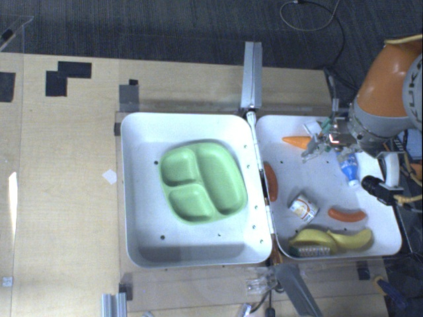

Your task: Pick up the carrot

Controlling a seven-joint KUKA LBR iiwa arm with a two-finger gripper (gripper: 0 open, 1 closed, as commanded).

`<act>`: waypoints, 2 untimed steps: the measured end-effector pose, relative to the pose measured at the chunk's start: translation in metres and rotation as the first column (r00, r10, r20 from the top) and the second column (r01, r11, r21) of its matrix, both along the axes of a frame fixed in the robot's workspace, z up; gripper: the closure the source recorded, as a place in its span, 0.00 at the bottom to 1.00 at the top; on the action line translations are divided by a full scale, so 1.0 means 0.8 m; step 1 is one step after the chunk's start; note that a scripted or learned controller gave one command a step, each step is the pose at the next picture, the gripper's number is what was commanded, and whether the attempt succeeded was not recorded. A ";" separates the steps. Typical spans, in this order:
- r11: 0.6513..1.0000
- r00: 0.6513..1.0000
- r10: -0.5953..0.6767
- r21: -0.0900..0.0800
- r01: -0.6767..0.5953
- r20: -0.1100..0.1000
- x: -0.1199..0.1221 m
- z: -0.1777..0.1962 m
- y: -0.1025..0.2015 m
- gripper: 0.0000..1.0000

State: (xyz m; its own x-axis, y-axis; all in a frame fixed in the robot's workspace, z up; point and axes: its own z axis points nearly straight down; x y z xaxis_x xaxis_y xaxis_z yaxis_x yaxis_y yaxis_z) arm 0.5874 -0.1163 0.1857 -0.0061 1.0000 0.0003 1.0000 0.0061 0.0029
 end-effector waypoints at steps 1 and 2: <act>0.973 0.973 0.230 0.003 -0.230 -0.019 0.097 -0.057 -0.033 0.00; 0.936 0.936 0.352 -0.005 -0.352 0.007 0.006 -0.120 0.010 0.00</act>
